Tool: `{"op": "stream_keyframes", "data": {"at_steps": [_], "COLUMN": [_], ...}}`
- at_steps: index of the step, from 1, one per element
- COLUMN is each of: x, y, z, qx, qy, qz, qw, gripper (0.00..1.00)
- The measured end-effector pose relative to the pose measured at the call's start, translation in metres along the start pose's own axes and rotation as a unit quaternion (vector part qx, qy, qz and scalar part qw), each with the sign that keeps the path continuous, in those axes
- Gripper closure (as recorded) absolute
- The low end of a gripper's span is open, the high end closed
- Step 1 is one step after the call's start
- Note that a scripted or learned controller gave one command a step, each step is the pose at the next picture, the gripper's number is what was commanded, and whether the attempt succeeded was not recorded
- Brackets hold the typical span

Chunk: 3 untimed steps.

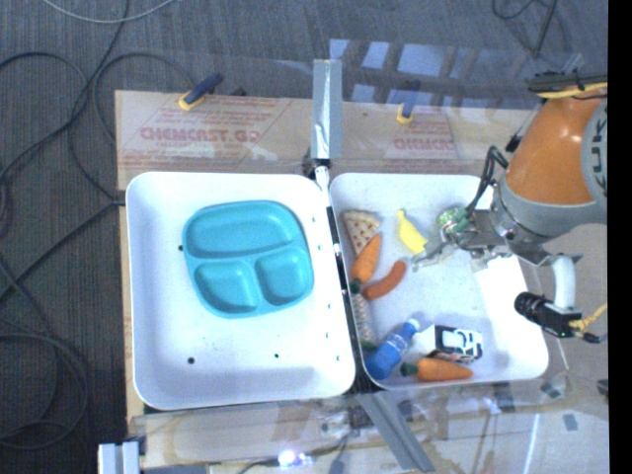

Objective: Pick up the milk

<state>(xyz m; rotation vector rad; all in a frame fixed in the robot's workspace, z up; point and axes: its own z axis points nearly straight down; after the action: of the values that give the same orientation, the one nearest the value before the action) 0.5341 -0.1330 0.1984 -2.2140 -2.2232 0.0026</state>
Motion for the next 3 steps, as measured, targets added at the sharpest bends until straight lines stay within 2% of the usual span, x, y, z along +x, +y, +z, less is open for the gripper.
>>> {"op": "stream_keyframes", "data": {"at_steps": [1, 2, 3], "x": [-0.0484, -0.0462, -0.0462], "y": [-0.0469, -0.0450, -0.0451], "z": [0.1077, 0.0983, 0.0983], "qx": [-0.001, -0.002, -0.002], "qy": [0.000, 0.001, 0.001], "qz": [-0.017, -0.018, -0.019], "qw": [0.9999, 0.9998, 0.9998], "gripper": [0.00, 1.00, 0.00]}}
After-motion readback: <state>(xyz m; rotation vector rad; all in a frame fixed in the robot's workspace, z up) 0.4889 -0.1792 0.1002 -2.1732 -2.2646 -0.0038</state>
